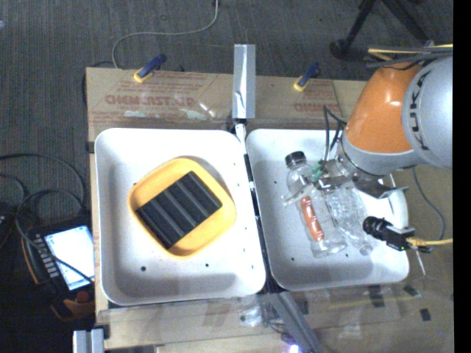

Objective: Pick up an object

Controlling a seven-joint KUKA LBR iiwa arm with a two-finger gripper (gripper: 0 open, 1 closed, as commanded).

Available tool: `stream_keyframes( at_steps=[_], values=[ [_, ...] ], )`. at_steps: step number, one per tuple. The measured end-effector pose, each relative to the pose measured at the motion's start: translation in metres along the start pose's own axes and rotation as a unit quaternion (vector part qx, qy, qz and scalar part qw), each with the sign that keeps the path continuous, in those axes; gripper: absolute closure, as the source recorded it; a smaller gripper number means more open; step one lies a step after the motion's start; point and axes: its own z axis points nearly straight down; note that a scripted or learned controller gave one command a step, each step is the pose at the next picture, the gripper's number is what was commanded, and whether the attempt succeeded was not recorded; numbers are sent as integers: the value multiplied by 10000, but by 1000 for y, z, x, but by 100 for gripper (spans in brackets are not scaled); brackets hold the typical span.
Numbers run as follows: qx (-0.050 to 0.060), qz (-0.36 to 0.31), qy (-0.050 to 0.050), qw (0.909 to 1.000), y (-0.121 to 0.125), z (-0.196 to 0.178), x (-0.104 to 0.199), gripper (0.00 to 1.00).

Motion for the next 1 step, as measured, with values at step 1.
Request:
stream_keyframes(
  at_steps=[1],
  values=[
    [4,-682,-1,9977,-9,13,17,100]
  ],
)
